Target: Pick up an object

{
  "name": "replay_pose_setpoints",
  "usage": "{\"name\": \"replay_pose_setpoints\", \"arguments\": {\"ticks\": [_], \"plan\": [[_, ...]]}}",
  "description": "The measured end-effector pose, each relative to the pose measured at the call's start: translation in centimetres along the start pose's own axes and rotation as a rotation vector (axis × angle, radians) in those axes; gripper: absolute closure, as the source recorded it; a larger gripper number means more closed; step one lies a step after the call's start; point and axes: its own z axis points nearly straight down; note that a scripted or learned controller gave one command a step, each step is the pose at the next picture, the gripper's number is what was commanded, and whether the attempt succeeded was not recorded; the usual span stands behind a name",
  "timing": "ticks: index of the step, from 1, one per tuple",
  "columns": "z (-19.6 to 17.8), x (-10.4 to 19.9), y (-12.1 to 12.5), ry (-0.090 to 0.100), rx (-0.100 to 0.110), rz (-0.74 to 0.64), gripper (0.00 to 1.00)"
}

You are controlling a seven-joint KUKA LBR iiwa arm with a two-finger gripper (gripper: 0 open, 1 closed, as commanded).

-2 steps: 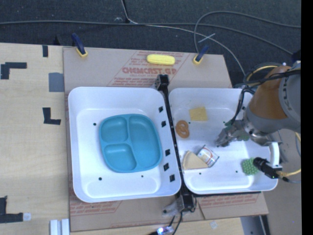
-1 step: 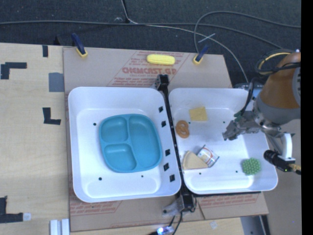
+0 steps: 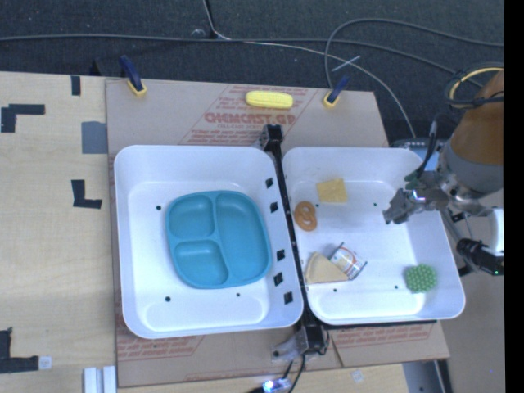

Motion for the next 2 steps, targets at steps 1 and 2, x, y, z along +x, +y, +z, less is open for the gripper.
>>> {"name": "replay_pose_setpoints", "arguments": {"ticks": [1, 2], "plan": [[0.7, 5.0, 0.0, 0.0, 0.005, -0.002, 1.0], [-0.6, 10.1, 0.9, 0.002, 0.003, -0.005, 1.0]]}}
